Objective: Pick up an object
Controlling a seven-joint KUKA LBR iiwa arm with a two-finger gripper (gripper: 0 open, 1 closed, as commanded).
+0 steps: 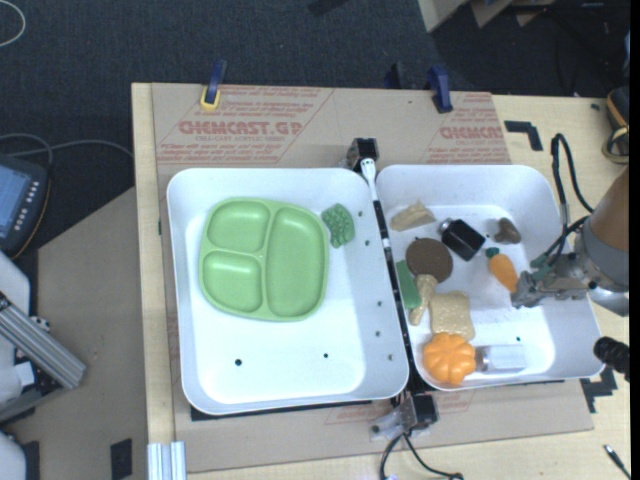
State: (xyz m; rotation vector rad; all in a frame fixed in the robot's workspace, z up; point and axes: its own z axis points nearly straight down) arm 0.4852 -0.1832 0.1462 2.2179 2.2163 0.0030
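- Jaws [528, 290] low over the right bin [540, 180], near its right wall, just right of the small carrot [502, 269]; cannot tell how far open, nor whether anything sits between them.
- Reaching in from the right: grey arm [612, 243], with dark cables looping above the wrist.
- Just left of the jaws, the small carrot, orange with a green tip, lying at a slant on the bin floor; touching or apart from the jaws, cannot tell.
- Up from the carrot, a brownish lump [508, 231] near the bin's far side, and beside it a black block [462, 238], tilted.
- Further left, a round brown disc [430, 257] on a pale stem, and a tan piece [411, 216] above it near the top left corner.
- Along the left wall of the same bin, a green stick [406, 284], upright along the divider.
- Toward the near side, a beige textured slab [451, 315], with an orange pumpkin [449, 359] just below it and a clear, pale item [505, 358] beside the pumpkin on the right.
- In the left bin [280, 383], a green divided plate [266, 259] with three compartments, and a small green bumpy cluster [339, 225] just off its upper right edge.
- Under both bins, the bench [160, 268], covered with brown printed board and clipped at the far edge by a yellow clamp [212, 90] and a blue clamp [438, 88].
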